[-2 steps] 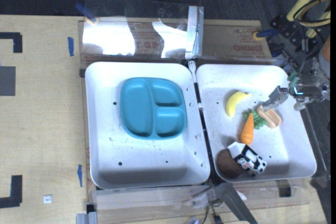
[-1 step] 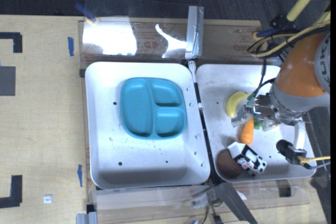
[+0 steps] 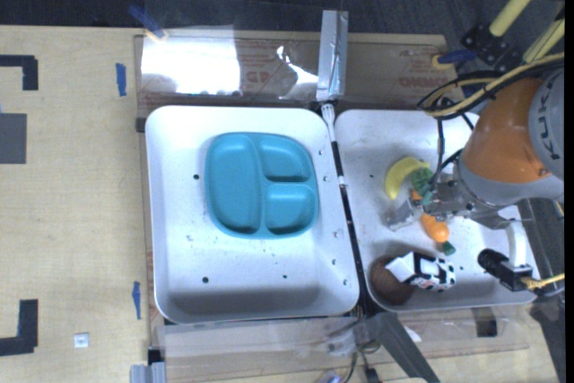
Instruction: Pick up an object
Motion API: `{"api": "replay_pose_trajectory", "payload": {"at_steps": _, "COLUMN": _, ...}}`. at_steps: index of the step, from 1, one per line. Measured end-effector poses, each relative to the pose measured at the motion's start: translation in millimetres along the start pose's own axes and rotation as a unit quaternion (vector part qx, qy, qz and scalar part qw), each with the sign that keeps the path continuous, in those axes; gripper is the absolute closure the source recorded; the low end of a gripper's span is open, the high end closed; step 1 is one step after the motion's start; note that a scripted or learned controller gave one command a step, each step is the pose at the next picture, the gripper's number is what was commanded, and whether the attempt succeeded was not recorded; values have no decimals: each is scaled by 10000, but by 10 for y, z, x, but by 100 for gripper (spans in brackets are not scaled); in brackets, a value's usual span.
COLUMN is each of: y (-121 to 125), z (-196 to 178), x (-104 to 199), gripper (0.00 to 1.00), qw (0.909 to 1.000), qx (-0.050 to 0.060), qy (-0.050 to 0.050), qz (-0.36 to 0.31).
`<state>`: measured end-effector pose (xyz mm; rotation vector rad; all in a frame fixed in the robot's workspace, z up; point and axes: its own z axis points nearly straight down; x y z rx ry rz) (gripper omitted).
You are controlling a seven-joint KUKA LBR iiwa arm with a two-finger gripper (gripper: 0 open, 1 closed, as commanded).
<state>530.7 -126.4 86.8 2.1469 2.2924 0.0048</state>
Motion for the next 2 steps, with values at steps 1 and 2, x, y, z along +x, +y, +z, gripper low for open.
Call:
{"api": "replay_pose_trajectory", "payload": {"at_steps": 1, "y": 22, "z": -98, "x": -15, "gripper": 100, "qw": 10000, "qx": -27, "qy": -12, "qz": 12}}
{"api": "replay_pose_trajectory", "payload": {"at_steps": 2, "y": 643, "z": -990, "x": 462, "gripper": 100, "qw": 9992, "qx": -12, "qy": -4, "qz": 398}}
